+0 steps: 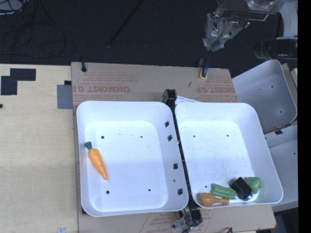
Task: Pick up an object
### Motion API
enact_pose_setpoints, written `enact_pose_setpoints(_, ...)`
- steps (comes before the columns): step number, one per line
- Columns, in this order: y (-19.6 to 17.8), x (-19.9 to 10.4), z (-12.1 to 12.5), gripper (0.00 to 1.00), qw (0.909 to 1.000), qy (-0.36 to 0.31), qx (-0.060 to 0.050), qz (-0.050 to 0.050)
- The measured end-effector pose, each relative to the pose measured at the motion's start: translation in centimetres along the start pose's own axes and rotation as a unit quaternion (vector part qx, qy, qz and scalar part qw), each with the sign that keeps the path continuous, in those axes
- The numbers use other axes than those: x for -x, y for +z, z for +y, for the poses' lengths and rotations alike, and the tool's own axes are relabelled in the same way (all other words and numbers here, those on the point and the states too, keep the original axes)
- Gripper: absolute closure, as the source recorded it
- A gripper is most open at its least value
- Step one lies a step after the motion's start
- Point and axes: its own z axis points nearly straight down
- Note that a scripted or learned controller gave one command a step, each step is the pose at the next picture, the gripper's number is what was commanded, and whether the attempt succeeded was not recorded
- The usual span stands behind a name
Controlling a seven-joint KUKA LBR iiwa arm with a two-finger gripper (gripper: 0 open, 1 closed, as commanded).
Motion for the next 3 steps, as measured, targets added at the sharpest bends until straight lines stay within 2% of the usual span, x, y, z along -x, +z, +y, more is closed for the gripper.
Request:
enact_pose_setpoints(1, 12.9, -2.0, 2.1, 1.0, 0.9999, 0.0, -0.014, -0.001)
enact_pose_setpoints(2, 22.4, 1.1, 1.5, 1.0, 0.9999, 0.003, -0.013, -0.002)
enact_pose_setpoints(3, 16.7, 7.3, 2.4, 1.0, 1.0, 0.004, -0.005, -0.002)
